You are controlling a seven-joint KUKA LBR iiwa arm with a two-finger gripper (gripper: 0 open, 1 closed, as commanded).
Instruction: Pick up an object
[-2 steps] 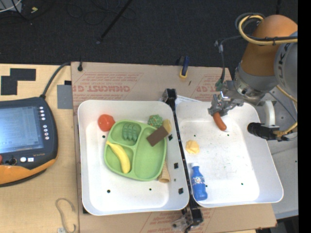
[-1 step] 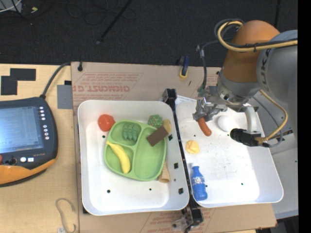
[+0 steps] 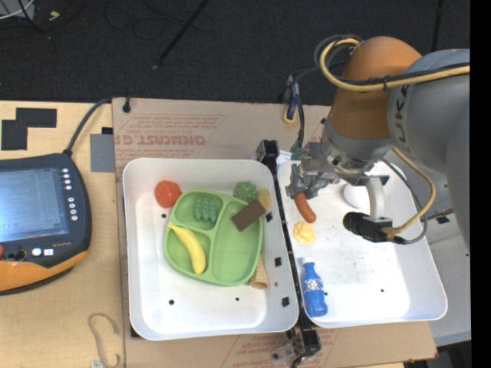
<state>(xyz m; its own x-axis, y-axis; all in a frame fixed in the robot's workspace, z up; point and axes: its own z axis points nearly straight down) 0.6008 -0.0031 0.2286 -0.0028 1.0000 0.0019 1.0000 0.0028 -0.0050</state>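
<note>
Hovered low in the right bin [image 3: 414,301], pincer [image 3: 305,184] perhaps spread though hard to tell, sausage [image 3: 305,208] just below, lying aslant.

The grey KUKA arm with its orange band [image 3: 376,75] reached in from the right, its wrist bent downward. The two-finger gripper [image 3: 301,190] hung low, pointing toward the left; its fingertips looked close together.
</note>
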